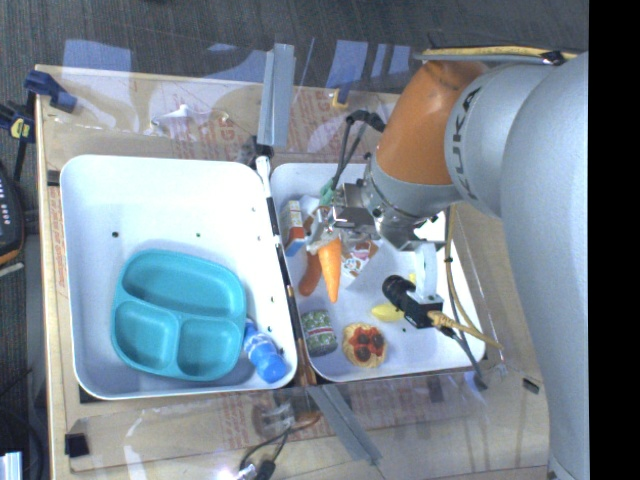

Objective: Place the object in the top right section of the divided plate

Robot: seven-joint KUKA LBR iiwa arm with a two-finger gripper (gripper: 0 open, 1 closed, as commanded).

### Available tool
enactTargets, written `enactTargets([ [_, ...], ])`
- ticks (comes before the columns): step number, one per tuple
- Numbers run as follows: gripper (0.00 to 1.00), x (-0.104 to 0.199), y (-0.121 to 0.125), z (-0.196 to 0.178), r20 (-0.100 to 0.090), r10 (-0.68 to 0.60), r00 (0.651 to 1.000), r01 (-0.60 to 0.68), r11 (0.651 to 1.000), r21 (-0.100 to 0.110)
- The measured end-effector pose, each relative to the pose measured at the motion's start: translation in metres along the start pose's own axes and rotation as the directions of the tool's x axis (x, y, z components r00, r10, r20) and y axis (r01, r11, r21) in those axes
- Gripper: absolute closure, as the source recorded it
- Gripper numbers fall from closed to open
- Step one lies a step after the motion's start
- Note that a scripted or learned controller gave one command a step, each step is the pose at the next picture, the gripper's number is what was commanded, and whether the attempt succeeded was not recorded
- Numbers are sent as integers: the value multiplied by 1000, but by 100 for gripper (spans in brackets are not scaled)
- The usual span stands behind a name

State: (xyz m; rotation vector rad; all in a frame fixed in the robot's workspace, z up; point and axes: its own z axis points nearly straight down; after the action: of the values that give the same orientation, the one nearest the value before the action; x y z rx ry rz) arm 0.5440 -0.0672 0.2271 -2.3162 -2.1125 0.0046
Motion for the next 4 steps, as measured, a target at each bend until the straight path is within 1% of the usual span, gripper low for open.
enactTargets([
  [1,100,72,29,37,2,-231,973,231,973,0],
  [2,100,154,30,36,3,-283,959,283,959,-4],
  [3,100,188,-21,23,4,-286,958,286,958,-1],
  [4,100,138,25,37,5,-394,919,394,919,-3],
])
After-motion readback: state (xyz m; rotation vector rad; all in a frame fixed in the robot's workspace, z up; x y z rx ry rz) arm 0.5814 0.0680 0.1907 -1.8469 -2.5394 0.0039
